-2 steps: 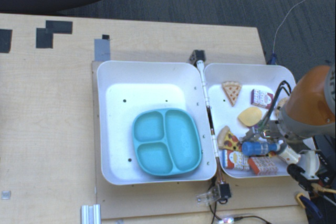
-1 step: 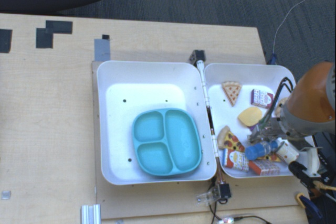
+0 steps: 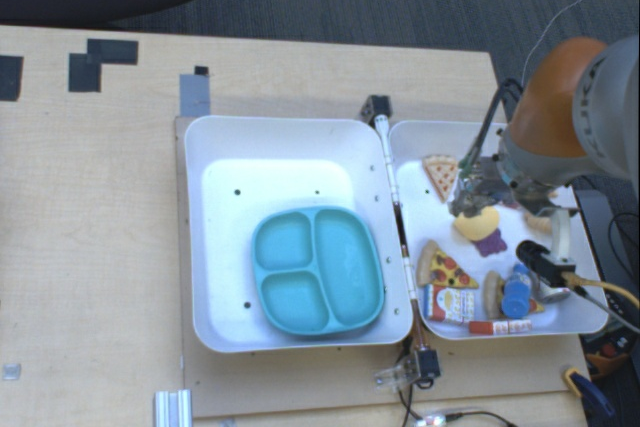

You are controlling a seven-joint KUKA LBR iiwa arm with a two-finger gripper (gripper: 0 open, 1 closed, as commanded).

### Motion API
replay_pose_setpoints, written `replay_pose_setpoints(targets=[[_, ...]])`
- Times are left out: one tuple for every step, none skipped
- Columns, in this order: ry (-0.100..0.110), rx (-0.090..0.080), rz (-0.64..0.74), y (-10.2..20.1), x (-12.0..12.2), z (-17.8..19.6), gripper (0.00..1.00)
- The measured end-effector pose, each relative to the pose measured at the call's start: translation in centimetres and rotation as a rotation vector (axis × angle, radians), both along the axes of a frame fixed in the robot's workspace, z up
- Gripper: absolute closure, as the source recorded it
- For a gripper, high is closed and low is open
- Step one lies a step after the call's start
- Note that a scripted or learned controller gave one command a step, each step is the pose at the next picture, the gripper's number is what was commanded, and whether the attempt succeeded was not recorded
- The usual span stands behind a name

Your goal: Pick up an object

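Toys crowd the right bin's (image 3: pixel 585 320) front edge — pizza slice (image 3: pixel 445 267), carton (image 3: pixel 452 303). Farther back, the gripper (image 3: pixel 470 205) hangs low, just touching a yellow toy (image 3: pixel 476 225), likely its target; whether the fingers grip it, I cannot tell. Alongside, the blue divided plate (image 3: pixel 318 267) lies in the left bin (image 3: pixel 220 150).

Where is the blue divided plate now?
The blue divided plate lies in the left bin, toward its near right corner, beside the wall shared with the right bin.

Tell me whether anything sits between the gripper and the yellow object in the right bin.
Nothing visible does. The gripper hangs directly over the yellow object, at its upper edge. The purple piece lies beside it on the lower right, and the pizza slice to the upper left.
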State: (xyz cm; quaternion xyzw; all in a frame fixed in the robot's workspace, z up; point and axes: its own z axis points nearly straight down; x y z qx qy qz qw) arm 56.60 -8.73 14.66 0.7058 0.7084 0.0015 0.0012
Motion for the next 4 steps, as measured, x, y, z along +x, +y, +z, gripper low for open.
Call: replay_pose_setpoints(targets=[[-0.005, -0.005, -0.002, -8.9, -0.3, -5.4, 1.00], [-0.001, -0.002, -0.001, -11.9, 2.4, -5.3, 1.00], [0.006, 0.022, 0.007, -10.7, 2.6, -5.4, 0.00], [-0.004, 0.006, 0.010, -11.2, 2.7, -4.2, 1.00]])
